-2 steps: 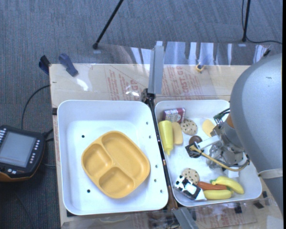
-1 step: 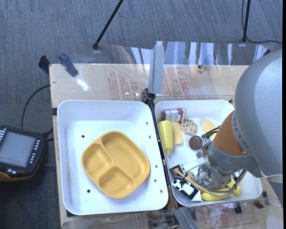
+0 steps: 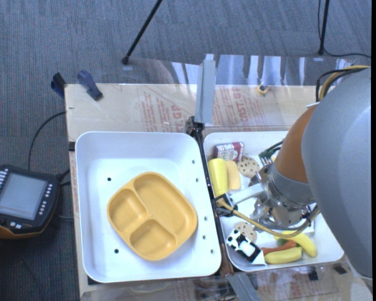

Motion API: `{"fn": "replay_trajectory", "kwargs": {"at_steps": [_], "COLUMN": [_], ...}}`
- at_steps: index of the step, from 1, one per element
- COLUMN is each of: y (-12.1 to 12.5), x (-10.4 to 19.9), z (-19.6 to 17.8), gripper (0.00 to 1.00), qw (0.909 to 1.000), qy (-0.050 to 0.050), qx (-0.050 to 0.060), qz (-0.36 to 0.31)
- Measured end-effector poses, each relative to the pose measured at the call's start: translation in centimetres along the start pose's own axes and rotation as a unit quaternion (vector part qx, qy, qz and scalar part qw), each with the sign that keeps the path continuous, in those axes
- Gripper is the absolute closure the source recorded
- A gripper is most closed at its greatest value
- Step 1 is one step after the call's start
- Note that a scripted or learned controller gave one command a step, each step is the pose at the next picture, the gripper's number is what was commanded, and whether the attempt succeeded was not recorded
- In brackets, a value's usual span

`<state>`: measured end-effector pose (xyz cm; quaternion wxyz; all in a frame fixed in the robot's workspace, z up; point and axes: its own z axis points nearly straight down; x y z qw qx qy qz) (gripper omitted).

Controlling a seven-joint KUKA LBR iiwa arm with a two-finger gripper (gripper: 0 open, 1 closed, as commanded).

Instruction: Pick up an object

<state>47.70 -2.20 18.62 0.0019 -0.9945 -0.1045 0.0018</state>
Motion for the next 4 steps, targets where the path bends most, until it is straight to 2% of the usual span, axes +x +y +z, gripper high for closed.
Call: {"fn": "replay_trajectory", "kwargs": {"at_steps": [1,2,3,4], "y": [-1.2,-5.8,-5.5,-5.6], "x": [0.1,1.0,1.0,1.0], "z": [-2.3,-1.8,-3.3,-3.9], "gripper": [1.0,1.0,1.0,1.0], "qw": [0.9704,0.9997,0.9606,0.8669], "qy": [-0.004,-0.004,-0.004,-0.004], "qx": [0.0,-0.002,0.0,0.001], "qz": [-0.241,-0.024,-0.278,-0.498]}}
